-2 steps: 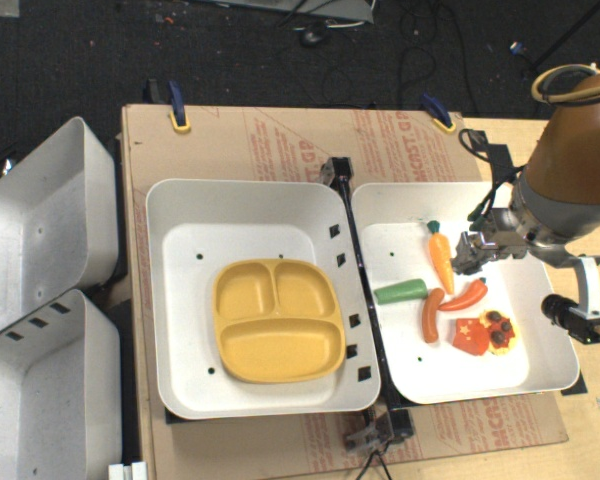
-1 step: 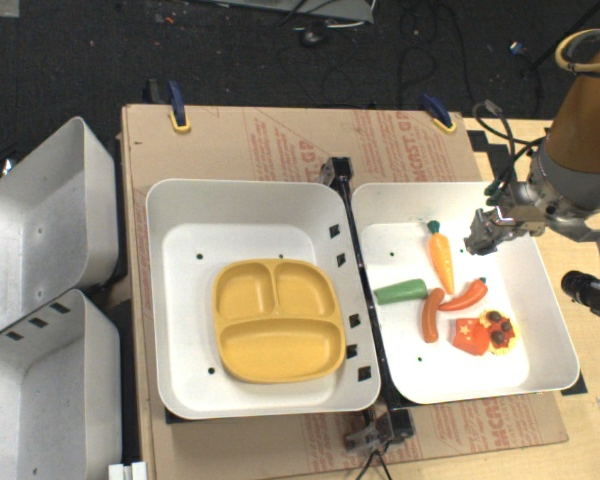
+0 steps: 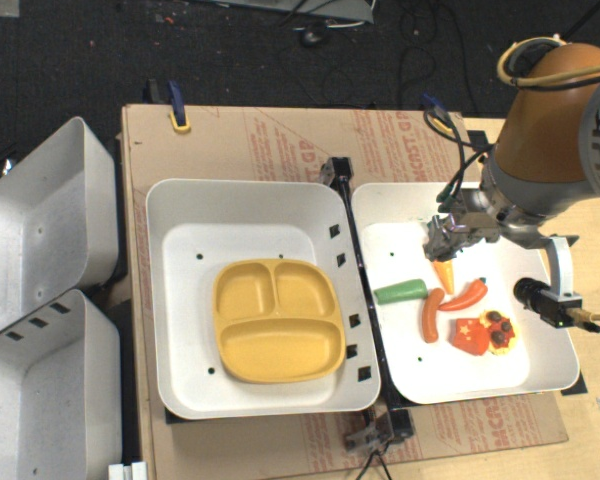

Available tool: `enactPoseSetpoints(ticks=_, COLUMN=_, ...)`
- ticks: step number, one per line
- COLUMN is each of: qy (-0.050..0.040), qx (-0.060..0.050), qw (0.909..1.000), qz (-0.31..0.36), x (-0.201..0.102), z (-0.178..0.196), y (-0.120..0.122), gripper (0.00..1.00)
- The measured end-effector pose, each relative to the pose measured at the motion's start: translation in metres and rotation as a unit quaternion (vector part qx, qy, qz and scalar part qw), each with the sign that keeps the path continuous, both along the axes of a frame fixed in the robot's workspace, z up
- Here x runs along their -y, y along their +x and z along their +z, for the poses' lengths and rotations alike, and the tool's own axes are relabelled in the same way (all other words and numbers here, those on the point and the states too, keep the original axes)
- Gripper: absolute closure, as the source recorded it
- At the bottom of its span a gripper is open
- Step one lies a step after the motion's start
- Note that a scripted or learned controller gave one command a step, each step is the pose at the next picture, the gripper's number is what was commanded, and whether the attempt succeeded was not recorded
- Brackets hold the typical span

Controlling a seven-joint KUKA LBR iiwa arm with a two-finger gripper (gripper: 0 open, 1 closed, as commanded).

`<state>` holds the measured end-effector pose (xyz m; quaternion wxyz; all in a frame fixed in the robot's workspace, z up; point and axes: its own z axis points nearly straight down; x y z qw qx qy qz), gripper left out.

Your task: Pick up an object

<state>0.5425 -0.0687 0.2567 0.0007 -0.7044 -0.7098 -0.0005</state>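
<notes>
Single overhead view at a slant; the arm [image 3: 555,128], grey with an orange band, enters from the right of the frame and reaches down over the right bin [image 3: 400,368]; its tool [image 3: 448,240] sits in the upper middle of that bin, directly above and apparently touching the top of a small orange carrot-like piece [image 3: 444,273]; the tool's tip is a dark cluttered mass, so how far it is open, or whether it has hold of anything, I cannot tell; the objects lie grouped in the middle of the right bin; a green piece [image 3: 399,291] lies flat left of the carrot, near the bin's left wall; an orange sausage-shaped piece [image 3: 431,314] lies just below the carrot, standing roughly upright in the frame; a red chili-like piece [image 3: 465,295] lies tilted just right of the sausage, close to the carrot's tip; a red flat piece with dark blobs on it [image 3: 484,334] lies lower right of these, apart from the tool; a black fitting [image 3: 542,301] on the arm hangs over the bin's right side; the left bin [image 3: 180,268] holds a yellow divided plate [image 3: 278,320] near its centre, three compartments showing; both bins rest side by side on a cardboard-covered worktop [image 3: 280,143]; two more white bins [image 3: 40,268] stand tilted at the left edge of the frame; dark floor with cables runs across the top of the frame.
</notes>
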Motion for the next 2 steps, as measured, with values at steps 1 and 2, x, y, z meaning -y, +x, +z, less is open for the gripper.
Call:
enactPoseSetpoints(ticks=1, qy=0.0, qx=0.0, qw=1.0, qz=0.0, x=-0.052, z=-0.001, y=-0.002, gripper=1.0)
enactPoseSetpoints(ticks=2, qy=0.0001, qx=0.0, qw=1.0, qz=0.0, x=-0.106, z=0.003, y=0.002, gripper=1.0)
